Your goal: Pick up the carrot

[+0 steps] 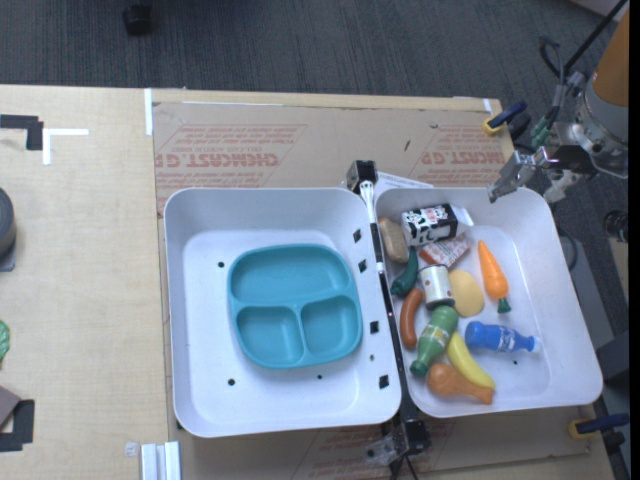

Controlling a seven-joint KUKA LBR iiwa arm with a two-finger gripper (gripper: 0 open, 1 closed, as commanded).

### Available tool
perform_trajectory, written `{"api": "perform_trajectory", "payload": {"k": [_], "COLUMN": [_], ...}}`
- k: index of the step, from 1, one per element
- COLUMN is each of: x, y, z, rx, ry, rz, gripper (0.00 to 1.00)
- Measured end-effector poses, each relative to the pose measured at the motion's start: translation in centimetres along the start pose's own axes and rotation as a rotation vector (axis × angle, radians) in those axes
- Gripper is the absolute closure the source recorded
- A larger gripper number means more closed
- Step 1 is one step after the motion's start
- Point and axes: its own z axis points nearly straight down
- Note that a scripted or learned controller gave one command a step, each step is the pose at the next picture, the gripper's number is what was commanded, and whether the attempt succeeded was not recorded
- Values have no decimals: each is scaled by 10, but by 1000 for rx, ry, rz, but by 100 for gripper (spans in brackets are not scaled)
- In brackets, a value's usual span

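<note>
Two shallow white bins sit side by side on our table [80, 298], and we find the carrot [491, 270] in the right bin [570, 318], lying in its upper right part with the orange body pointing up and the green top toward the lower right. It lies just beside a pale yellow lemon-like piece [465, 290] on its left and above a blue bottle [497, 339] that rests on its side. Further left in that bin we see a black-and-white milk carton [430, 223], a small can [435, 284], a green bottle [433, 334], a banana [467, 359], an orange pear-shaped piece [458, 385] and a sausage [408, 317], all crowded against the wall shared with the left bin [200, 388]. The left bin carries a teal divided plate [293, 303] with three compartments. Our tool [522, 176] is at the upper right, over the far right corner of the right bin's rim, well apart from the carrot and touching none of the items. We can make out its two fingers [503, 185] spread apart and pointing down toward the left, with nothing between them, so we read it as open and carrying nothing. Behind it the arm [605, 118] reaches in from the right, its orange band at the frame's edge.
</note>
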Motion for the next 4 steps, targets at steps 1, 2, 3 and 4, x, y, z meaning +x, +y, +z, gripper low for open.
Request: {"api": "perform_trajectory", "payload": {"k": [1, 2, 3, 4], "x": [11, -39, -40, 17], "y": [-22, -40, -40, -62], "z": [93, 198, 189, 139], "rx": [1, 2, 3, 2], "ry": [0, 2, 2, 3], "rz": [87, 327, 333, 399], "gripper": [0, 0, 100, 100]}}
